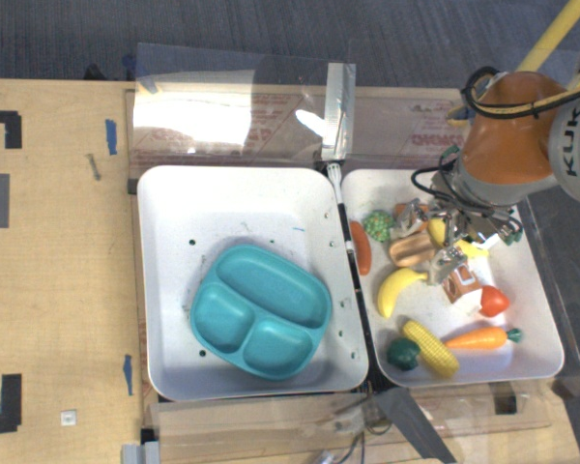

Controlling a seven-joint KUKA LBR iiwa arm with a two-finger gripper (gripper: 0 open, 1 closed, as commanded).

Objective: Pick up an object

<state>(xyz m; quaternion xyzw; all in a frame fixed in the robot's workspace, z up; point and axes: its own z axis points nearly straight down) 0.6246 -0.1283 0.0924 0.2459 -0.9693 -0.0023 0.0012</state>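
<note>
The right bin (pixel 546 351) holds several toy foods: a green broccoli (pixel 377 226), a red sausage (pixel 362 247), a brown bread roll (pixel 411 248), a yellow banana (pixel 395 289), a corn cob (pixel 431 346), an orange carrot (pixel 476 337) and a red tomato (pixel 494 301). My gripper (pixel 449 252) hangs low over the middle of this pile, just right of the bread roll and above a small brown-and-white piece (pixel 461 284). The orange wrist band (pixel 507 129) hides what lies behind it.
The left bin (pixel 174 201) holds a teal divided plate (pixel 261 309). A dark green item (pixel 402 354) lies beside the corn at the right bin's front edge. A clear plastic wall (pixel 232 114) stands behind the bins, and wooden bench (pixel 48 278) lies to the left.
</note>
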